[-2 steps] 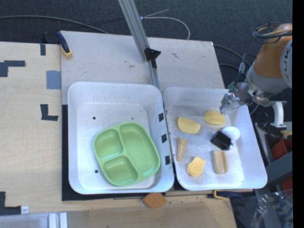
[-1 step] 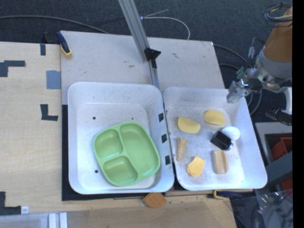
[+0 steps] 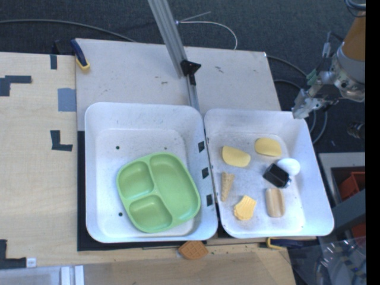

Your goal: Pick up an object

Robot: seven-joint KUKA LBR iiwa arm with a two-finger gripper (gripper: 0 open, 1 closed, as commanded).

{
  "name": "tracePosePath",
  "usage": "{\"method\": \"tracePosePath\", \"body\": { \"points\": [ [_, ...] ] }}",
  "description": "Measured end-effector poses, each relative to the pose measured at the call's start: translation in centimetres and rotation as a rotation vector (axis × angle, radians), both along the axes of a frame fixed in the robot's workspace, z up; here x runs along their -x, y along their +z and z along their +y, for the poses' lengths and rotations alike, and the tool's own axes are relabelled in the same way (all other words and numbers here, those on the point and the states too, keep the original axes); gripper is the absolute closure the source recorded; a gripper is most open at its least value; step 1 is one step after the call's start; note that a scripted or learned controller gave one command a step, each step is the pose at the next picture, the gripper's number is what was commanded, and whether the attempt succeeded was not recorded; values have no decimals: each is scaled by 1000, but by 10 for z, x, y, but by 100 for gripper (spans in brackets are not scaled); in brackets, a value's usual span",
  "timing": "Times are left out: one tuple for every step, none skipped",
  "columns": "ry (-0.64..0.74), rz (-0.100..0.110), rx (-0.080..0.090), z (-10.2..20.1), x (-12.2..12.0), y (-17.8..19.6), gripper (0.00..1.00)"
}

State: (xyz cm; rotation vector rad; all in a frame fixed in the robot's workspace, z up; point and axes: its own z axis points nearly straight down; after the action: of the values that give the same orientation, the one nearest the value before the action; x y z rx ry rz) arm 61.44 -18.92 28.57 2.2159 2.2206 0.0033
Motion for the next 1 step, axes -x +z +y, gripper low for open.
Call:
{"method": "tracePosePath", "body": {
  "points": [
    [4,6,-3,63,4,-9,100]
  ]
}}
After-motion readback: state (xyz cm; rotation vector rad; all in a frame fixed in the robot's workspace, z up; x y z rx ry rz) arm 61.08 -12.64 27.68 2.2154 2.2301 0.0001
